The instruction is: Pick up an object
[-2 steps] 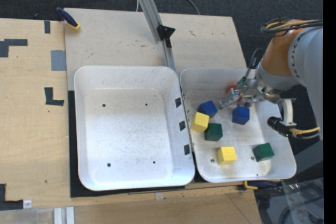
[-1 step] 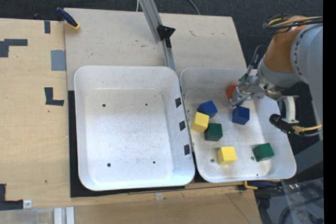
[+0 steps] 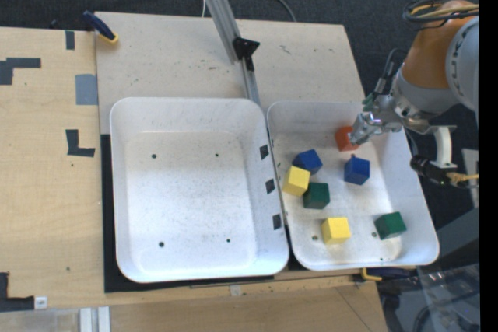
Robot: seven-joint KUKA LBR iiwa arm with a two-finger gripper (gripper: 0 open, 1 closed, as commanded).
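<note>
The right bin [image 3: 412, 190] holds several small blocks. An orange-red block [image 3: 343, 139] lies near its back, with my gripper [image 3: 362, 130] right beside and partly over it. Two blue cubes [image 3: 308, 160] [image 3: 357, 169] sit in the middle. Two yellow cubes [image 3: 296, 179] [image 3: 336, 229] and two dark green cubes [image 3: 316, 195] [image 3: 389, 225] lie nearer the front. The grey arm with its orange band [image 3: 436, 50] reaches in from the right. The fingertips are too small and too hidden for their state to show.
The left bin [image 3: 187, 190] stands beside the right one, their rims touching. A slanted metal pole [image 3: 222, 4] crosses above the back of the bench. A blue and yellow tool [image 3: 101, 27] lies at the bench's back left.
</note>
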